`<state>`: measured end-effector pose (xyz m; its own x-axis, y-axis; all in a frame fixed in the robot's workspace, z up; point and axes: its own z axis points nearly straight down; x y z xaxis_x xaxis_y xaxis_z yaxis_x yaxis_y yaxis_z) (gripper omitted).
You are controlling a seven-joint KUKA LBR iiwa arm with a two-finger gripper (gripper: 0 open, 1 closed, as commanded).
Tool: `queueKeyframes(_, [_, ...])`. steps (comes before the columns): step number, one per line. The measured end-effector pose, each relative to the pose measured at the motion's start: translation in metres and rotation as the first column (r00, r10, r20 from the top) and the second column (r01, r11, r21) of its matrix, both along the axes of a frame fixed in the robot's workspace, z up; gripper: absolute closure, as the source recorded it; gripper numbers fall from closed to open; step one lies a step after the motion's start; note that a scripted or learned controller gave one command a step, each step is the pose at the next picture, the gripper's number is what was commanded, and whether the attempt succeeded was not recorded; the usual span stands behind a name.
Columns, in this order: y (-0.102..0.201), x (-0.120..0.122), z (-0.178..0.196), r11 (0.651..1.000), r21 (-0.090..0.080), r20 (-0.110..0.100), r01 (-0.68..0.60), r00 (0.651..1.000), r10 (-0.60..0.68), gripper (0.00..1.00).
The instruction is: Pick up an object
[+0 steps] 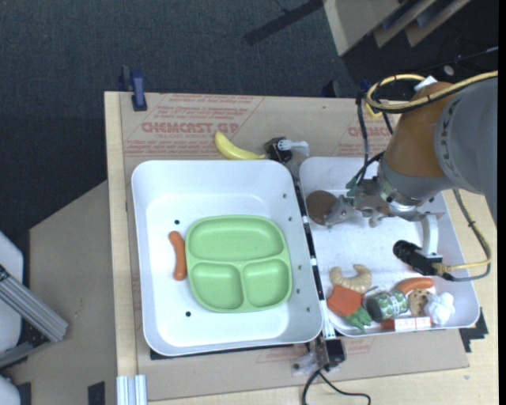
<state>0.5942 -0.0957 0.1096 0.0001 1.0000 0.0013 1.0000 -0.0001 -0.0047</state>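
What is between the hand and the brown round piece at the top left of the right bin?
Nothing visible. The hand sits low in the right bin, right beside the brown round piece, with no other item between them. The remaining toys cluster along the bin's near edge, away from that spot.

A cardboard-covered desk (237, 119) printed with red lettering is sitting on dark blue-grey carpet (79, 47), while pale wooden furniture (395, 24) is showing at the top right and a metal rail (28, 304) is lying at the lower left.

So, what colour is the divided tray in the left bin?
Light green; the divided tray shows in the camera view.
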Motion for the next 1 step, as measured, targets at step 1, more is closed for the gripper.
queueKeyframes(1, [0.0019,0.0595,-0.0234,1.0,-0.001,0.009,-0.002,1.0,0.002,0.0])
